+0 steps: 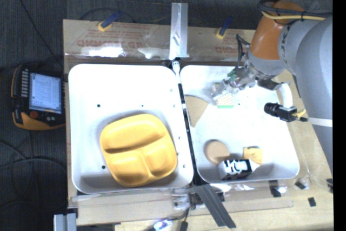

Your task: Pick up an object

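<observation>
Yellow moulded plastic tray (139, 147) sits alone in the left white bin (81, 94), looking light, stiff and rather wide for two fingers, so its raised rim seems the best hold. Over in the right white bin (270, 132) I count one round tan disc (214, 150), one small black-and-white block (235, 167) and one small yellow piece (253, 154) near the front. The gripper (230, 88) hovers at that bin's far side; its opening I cannot tell.
</observation>
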Motion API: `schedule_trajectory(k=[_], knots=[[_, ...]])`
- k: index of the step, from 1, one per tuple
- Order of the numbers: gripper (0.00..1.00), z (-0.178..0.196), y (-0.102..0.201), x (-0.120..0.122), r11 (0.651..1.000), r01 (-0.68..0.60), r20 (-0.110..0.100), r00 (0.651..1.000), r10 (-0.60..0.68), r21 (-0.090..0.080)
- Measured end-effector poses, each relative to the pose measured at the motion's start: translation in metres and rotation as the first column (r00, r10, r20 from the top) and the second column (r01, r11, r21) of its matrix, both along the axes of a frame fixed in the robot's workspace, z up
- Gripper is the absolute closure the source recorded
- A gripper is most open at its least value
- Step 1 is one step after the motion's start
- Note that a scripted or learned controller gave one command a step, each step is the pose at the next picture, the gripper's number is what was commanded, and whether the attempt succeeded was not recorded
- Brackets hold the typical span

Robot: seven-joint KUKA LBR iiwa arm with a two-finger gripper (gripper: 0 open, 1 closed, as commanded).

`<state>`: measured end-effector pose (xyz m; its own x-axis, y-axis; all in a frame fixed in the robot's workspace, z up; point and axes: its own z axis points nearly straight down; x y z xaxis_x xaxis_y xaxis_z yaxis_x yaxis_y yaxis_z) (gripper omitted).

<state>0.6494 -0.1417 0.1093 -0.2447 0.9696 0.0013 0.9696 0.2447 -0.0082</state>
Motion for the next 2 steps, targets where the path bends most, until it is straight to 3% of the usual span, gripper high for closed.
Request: schedule_trajectory(k=[1,2], knots=[[1.0,0.092,0.043,0.018,0.944,0.33,0.001,0.944,-0.33,-0.006],[1.0,0.045,0.008,0.012,0.949,0.314,-0.001,0.949,-0.314,-0.007]])
